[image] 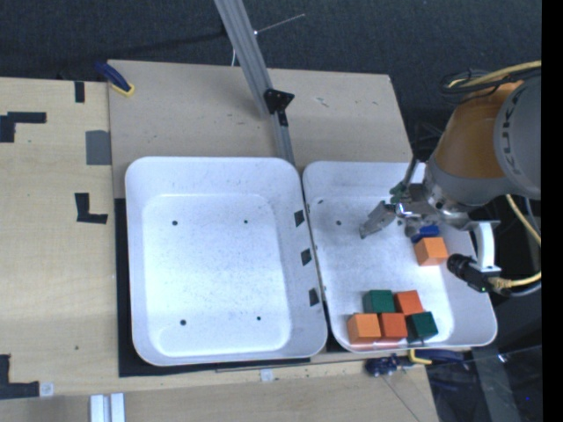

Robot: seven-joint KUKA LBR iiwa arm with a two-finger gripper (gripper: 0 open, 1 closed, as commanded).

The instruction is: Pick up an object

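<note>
We are hanging over the right bin [339, 183], and we are taking that bin as our landmark for everything else. Our gripper [380, 221] is reaching out from the grey wrist toward the bin's bare middle floor, and we cannot tell from this slant how it is set, so we are leaving that unsaid. The nearest candidate is the lone orange block [431, 251], which is lying against the bin's right side, roughly midway along it, with a small blue block [427, 232] touching its far edge. That orange block is sitting just beside the wrist, behind and to the right of the tip, so in our judgement the coming move is turning on pulling back toward the bin's right wall rather than pushing further in. A cluster is crowding the bin's near right corner: a green block [380, 301], two more orange blocks [409, 302], [363, 327] and others. The left bin [141, 178] is lying alongside, across the shared rim.
</note>
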